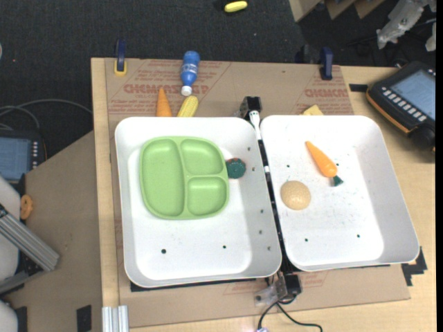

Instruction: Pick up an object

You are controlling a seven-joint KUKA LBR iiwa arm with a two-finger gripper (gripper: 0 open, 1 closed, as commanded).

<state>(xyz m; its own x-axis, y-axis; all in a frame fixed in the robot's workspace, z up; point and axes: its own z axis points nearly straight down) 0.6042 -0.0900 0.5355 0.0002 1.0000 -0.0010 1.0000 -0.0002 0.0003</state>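
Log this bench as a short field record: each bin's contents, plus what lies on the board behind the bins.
left bin: green divided plate; small dark green and red item touching the plate's right edge
right bin: toy carrot, lying at a slant; round beige ball, apart from the carrot
board behind bins: blue and white bottle, orange piece, yellow piece
floor beyond bench: yellow object
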